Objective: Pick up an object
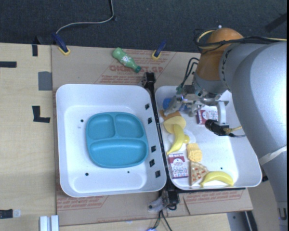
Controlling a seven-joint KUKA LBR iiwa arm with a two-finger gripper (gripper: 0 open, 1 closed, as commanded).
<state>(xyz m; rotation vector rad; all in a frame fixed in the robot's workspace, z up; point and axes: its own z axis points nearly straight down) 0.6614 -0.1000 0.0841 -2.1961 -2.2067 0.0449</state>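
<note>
My gripper [187, 101] hangs low over the far left part of the right bin [241, 163], under the orange band of the arm. Just left of it lie a small blue object [167, 102] and an orange-brown piece [171, 113]. A red and white carton [208, 115] sits right beside the gripper on its right. Nearer the front are a yellow banana [176, 134], a yellow corn piece [194, 153], a red box [177, 166], a pizza slice [197, 172] and a second banana [216, 178].
The left bin [67, 129] holds a blue divided plate [117, 139]. A green bottle [125, 59] lies on the cardboard behind the bins. The bulky grey arm [260, 95] covers the right bin's far right side, and a black divider [154, 129] separates the bins.
</note>
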